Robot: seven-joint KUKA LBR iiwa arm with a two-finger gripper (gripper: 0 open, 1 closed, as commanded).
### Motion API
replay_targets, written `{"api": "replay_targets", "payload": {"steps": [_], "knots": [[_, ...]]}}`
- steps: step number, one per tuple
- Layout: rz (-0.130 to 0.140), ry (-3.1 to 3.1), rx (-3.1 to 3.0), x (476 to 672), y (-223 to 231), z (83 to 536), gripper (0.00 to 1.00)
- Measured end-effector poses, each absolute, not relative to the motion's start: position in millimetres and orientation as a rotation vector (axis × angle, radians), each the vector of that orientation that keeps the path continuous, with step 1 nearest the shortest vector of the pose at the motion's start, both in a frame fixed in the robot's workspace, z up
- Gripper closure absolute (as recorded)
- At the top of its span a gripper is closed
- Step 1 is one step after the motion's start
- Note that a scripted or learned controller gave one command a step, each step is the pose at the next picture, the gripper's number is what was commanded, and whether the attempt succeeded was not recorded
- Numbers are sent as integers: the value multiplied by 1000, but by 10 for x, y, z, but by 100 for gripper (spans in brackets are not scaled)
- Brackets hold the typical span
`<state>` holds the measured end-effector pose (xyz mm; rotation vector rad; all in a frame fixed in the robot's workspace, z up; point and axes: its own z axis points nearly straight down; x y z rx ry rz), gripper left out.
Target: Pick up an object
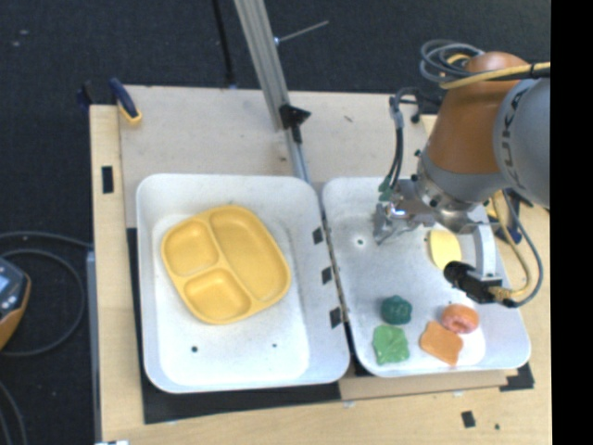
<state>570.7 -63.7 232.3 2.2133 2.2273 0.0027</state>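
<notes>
Hanging over the upper part of the right bin (357, 248), the hand (394, 219) is seen at the end of the grey arm (528, 137), below the orange band (468, 137). Whether it is open or closed cannot be told, as it is blurred and partly masked by the wrist, and nothing can be made out in its grasp.

Several small objects are spread in the same bin. Just right of the hand and slightly nearer the camera, a pale yellow rounded piece (445, 247) is partly hidden by the wrist hardware. Well below the hand, toward the bin's near edge, a dark green lumpy object (397, 310) is seen, and a brighter green, roughly square one (390, 344) lies just beyond it, the two nearly touching. Further to the right of these, an orange block (441, 342) with soft corners is found, with a reddish-orange round piece (459, 319) close against its upper right side.

Far to the left of the hand, in the left bin (157, 360), a yellow divided plate (224, 262) with three compartments is laid at a slant. Both bins are carried by the light wooden surface (204, 128).
</notes>
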Motion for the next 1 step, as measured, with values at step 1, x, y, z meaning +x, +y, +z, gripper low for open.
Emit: {"api": "replay_targets", "payload": {"steps": [1], "knots": [[3, 2228, 2212, 5813, -88, 2266, 100]]}}
